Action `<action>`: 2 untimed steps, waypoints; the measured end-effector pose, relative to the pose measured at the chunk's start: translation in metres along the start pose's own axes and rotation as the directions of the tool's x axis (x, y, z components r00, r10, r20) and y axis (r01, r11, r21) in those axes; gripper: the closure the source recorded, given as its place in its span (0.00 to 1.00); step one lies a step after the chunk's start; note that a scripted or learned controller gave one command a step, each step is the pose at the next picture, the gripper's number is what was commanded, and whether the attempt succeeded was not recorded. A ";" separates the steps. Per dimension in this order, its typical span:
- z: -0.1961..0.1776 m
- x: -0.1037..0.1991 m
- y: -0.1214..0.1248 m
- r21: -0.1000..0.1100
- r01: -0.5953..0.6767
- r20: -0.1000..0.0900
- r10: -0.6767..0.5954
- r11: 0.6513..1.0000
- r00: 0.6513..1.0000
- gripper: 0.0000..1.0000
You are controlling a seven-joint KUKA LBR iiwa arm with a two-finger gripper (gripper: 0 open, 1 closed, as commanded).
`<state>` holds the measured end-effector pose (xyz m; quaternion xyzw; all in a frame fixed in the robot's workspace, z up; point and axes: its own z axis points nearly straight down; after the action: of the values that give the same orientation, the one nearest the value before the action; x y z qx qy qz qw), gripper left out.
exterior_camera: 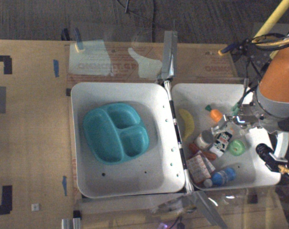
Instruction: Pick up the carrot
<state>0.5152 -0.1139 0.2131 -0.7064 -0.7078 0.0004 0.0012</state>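
The carrot (pixel 214 113) is a small orange piece with a green tip, lying in the upper middle of the right bin (pixel 259 178). My gripper (pixel 230 122) hangs over that bin just right of and slightly below the carrot, close to it; nothing visibly sits in its grip. The grey arm with its orange band (pixel 278 80) reaches in from the right and hides part of the bin's right side.
Around the carrot lie a yellow banana (pixel 186 122), a small white bottle (pixel 203 140), a black-and-white carton (pixel 221 143), a green round item (pixel 237 148), a blue bottle (pixel 223 176) and a red-white box (pixel 199 168). A teal divided plate (pixel 116 132) lies in the left bin (pixel 87 175).
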 end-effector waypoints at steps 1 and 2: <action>0.125 -0.023 0.070 -0.011 -0.151 0.001 0.151 0.989 0.989 0.00; 0.114 -0.026 0.070 -0.015 -0.155 0.004 0.155 0.988 0.988 1.00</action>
<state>0.5853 -0.1396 0.0990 -0.7592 -0.6508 -0.0028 -0.0059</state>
